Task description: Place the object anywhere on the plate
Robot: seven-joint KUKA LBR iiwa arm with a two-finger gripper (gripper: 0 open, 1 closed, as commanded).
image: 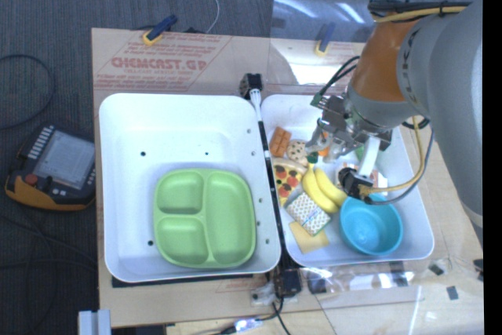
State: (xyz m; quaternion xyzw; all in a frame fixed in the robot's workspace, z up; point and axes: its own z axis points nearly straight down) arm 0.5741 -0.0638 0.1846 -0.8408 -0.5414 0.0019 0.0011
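A green plate (205, 216) with three compartments lies in the left bin (141, 129) and holds nothing. The right bin (416, 223) carries a heap of toy food: a banana (321, 189), a pizza slice (288, 178), a cracker (296, 151), an orange piece (280, 140), a patterned wedge (306, 212) and a yellow block (309, 238). A blue bowl (370, 226) sits at that bin's near right. My gripper (332, 147) hangs low over the right bin, just above the banana and cracker. The wrist hides its tips.
A cardboard sheet (165, 63) lies under the bins' far side with a blue-yellow clip (159, 28) on it. A handheld pendant (51, 169) rests on the floor at the left. A black post (252, 85) stands between the bins.
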